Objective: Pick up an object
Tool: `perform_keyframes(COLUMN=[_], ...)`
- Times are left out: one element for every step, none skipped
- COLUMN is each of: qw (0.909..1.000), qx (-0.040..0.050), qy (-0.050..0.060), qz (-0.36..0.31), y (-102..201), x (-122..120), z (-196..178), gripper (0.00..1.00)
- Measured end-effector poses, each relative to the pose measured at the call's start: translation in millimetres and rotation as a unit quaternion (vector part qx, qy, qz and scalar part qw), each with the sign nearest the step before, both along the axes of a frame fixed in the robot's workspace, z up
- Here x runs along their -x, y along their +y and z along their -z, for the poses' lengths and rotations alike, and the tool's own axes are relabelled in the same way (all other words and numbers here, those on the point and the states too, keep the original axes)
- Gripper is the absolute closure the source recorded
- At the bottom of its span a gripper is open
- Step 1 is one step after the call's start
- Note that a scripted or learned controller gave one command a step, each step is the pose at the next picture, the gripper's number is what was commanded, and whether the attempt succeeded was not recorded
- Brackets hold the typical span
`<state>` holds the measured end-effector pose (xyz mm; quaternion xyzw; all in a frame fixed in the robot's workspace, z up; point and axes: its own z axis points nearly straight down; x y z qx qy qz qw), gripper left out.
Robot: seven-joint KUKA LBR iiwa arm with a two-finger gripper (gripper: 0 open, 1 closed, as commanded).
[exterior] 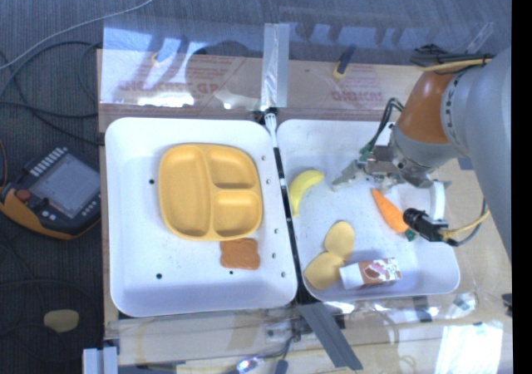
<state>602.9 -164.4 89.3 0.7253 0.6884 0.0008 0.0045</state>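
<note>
My gripper [364,180] hangs over the upper middle of the right bin [440,281], open, with nothing between its fingers. An orange carrot [386,209] lies just below and to the right of it, close to the right fingertip. To the gripper's left, a yellow banana [304,185] rests against the bin's left wall. Two pale yellow rounded pieces [338,238] [323,268] and a small red-and-white carton [371,273] lie near the front of this bin.
The left bin [133,281] holds a yellow divided tray [209,191] and a brown toast-like slice [240,254] just below it. The arm's orange band [424,110] stands over the right bin's back right corner.
</note>
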Motion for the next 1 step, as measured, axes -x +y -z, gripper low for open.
perform_keyframes(qw=[0.9981], qx=[0.0004], qy=[-0.002], qz=[-0.062], y=[-20.2], x=[57.1], z=[-0.9], gripper=[0.00])
